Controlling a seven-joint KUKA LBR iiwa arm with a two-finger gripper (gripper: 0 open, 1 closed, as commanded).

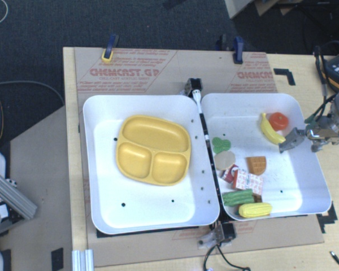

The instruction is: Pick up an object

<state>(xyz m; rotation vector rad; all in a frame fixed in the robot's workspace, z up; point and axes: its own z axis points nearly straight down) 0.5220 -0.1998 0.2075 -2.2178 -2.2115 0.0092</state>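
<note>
1. The grey metal pincer (296, 140) comes in from the right edge of the camera view and hangs over the right part of the right shallow white plastic bin (305, 193). Its dark tip points to the left and a little down in the picture.
2. I cannot tell from this view whether the pincer is released or clenched. Nothing can be seen grasped in it.
3. The nearest thing, and in my judgement the likely one to pick, is the yellow plastic toy banana (269, 130). It lies just beside the pincer tip, to the left and slightly toward the far side of the bin.
4. The long axis of the banana runs slanted, from upper left to lower right in the picture, so its lower end points almost at the pincer tip.
5. A small red-orange round toy fruit (279, 120) is touching the banana on its far right side. This may disturb a grasp there.
6. The other toys are further to the left and nearer the front edge: an orange-brown block (256, 165), a yellow toy corn cob (255, 210) and a green toy vegetable (238, 197).
7. The left white bin (101, 168) on the worktop (158, 66) carries a yellow divided plastic plate (153, 150), well apart from the pincer.
</note>
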